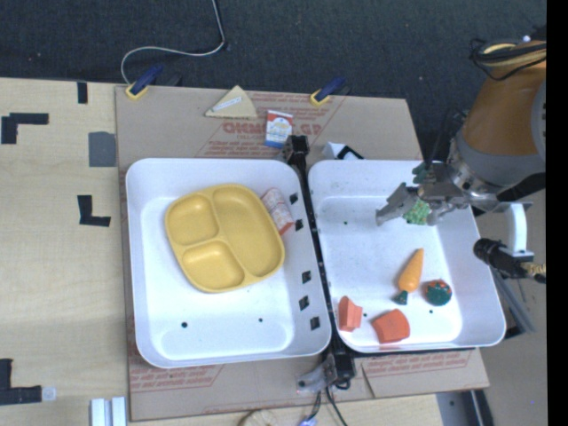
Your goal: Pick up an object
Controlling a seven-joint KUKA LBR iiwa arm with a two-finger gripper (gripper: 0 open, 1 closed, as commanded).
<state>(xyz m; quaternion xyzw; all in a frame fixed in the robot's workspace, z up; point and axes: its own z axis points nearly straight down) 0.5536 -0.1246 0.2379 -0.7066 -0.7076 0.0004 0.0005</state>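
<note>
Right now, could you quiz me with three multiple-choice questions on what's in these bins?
1. Where is the yellow tray? A left bin B right bin C outside both
2. What colour is the carrot? A blue B orange C white
3. Where is the end effector? A over the left bin B off the bench C over the right bin

Answers: A, the tray lies in the left bin; B, its body is orange; C, it hangs above the right bin, beside something green.
</note>
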